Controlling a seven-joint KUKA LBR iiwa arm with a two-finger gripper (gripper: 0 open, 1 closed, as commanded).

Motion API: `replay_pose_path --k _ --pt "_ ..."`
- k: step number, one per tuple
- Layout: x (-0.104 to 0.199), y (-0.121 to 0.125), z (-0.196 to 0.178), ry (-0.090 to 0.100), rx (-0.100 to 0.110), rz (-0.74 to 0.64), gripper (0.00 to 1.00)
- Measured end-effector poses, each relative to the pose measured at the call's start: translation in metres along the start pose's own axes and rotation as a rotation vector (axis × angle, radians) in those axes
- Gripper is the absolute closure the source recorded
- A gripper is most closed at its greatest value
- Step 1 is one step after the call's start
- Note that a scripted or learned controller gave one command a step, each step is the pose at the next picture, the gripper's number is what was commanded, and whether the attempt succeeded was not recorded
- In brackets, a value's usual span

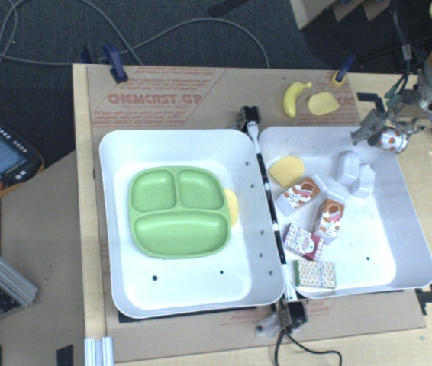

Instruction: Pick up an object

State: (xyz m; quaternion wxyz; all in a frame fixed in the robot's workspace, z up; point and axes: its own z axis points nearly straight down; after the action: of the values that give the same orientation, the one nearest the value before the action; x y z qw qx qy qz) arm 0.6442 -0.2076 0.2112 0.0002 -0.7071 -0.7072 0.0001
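White right bin point(399, 227) keeps its cartons; the claw point(380, 128) hovers over its far edge, grip state unclear, nothing lifted.

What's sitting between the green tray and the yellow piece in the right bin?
In the camera view, the green tray and the yellow piece are separated by bare left-bin floor, then the adjoining bin rims with a black strip along them.

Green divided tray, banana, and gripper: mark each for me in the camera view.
Green divided tray point(178, 212): camera view, on the ridge between its compartments.
Banana point(294, 97): camera view, on the middle of its curve.
Gripper point(376, 128): camera view, at its tip, over the right bin's far rim.
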Motion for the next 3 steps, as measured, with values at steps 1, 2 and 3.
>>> replay_pose_path --k 1,2,3 --pt "0.064 -0.038 0.066 0.001 0.001 -0.001 0.0" --pt "0.087 -0.07 0.108 -0.003 -0.018 0.001 0.0" --pt "0.094 -0.083 0.111 -0.009 -0.036 0.004 0.0"
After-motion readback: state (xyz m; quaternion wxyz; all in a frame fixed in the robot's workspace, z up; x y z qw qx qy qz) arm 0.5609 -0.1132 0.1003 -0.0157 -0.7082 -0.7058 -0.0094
